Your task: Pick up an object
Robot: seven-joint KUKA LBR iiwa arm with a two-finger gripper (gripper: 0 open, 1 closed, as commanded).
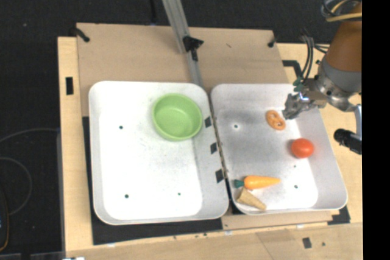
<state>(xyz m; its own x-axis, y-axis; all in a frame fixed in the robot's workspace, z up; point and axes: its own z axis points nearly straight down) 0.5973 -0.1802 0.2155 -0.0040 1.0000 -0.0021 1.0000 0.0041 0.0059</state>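
In the right bin (256,100) lie a small orange-brown bun-like piece (275,120), a red tomato (301,148), an orange carrot (261,181) and a tan wedge (250,199) at the front edge. A green bowl (177,117) stands in the left bin (122,155). My gripper (292,108) hangs over the right bin's far right part, just right of the bun-like piece and above the tomato. Nothing shows between its fingers.
A grey metal pole (173,9) slants up from the gap between the bins at the back. The bench's cardboard top (231,45) surrounds both bins. Dark cables (308,61) hang beside the arm at the right.
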